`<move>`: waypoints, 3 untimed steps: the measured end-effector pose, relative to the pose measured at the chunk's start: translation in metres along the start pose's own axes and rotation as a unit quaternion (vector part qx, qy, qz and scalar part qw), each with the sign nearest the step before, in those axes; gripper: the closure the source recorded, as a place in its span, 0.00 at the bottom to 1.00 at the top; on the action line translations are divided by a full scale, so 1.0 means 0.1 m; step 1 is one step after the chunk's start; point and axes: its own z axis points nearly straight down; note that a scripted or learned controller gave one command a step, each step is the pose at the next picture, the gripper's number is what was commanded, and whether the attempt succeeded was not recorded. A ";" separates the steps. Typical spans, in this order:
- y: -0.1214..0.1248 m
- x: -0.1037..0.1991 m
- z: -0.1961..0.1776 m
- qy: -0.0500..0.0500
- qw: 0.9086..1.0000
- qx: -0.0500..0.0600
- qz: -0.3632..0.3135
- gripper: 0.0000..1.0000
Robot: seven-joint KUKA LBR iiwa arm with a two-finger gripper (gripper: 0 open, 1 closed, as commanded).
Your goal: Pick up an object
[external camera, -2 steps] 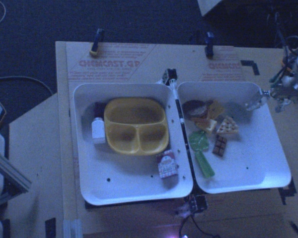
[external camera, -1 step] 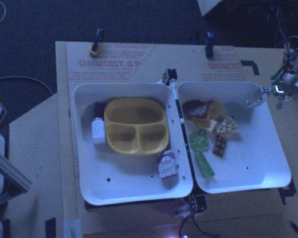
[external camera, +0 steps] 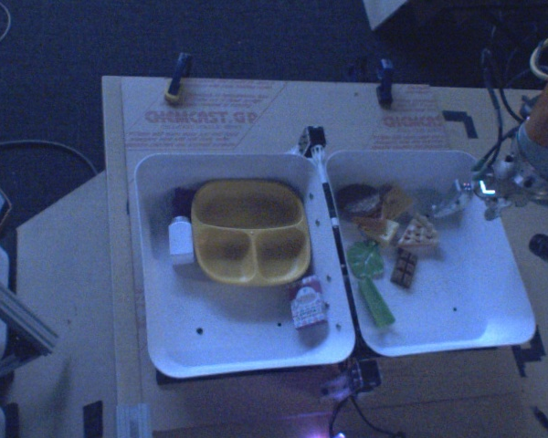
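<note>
Camera view is showing the gripper (external camera: 464, 195) being held low over the right bin's (external camera: 457, 322) upper right part; whether its fingers are parted cannot be told, and nothing is seen between them. Well left of it, a green spatula (external camera: 372, 283) is lying flat, its long axis running from upper left to lower right, blade toward the far side.
</note>
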 end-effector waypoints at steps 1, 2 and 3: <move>0.07 0.04 0.46 0.000 1.000 -0.001 -0.001 0.00; 0.14 0.12 1.00 0.000 1.000 -0.004 0.000 0.00; 0.15 0.12 1.08 -0.001 1.000 -0.003 -0.001 0.00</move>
